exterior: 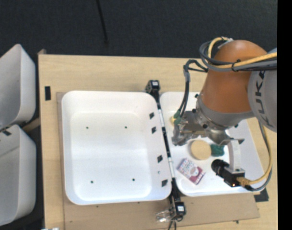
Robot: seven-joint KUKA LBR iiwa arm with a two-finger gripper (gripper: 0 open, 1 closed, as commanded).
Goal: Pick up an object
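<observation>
My gripper point(180, 135) hangs low over the left part of the right bin point(209, 188), under the orange wrist band. Just right of it and towards the front lies a round tan disc point(200, 150), with a teal object point(216, 150) touching its right side. A pink and white packet point(190, 171) lies flat nearer the front of that bin. A small yellow-green thing point(175, 117) peeks out behind the gripper by the bin's left wall. I see nothing held in the gripper.
The left bin point(69, 143) sits beside the right one, separated by a divider with black clips point(161, 143). White housings point(9, 128) stand off the bench's left edge. The arm covers the back of the right bin.
</observation>
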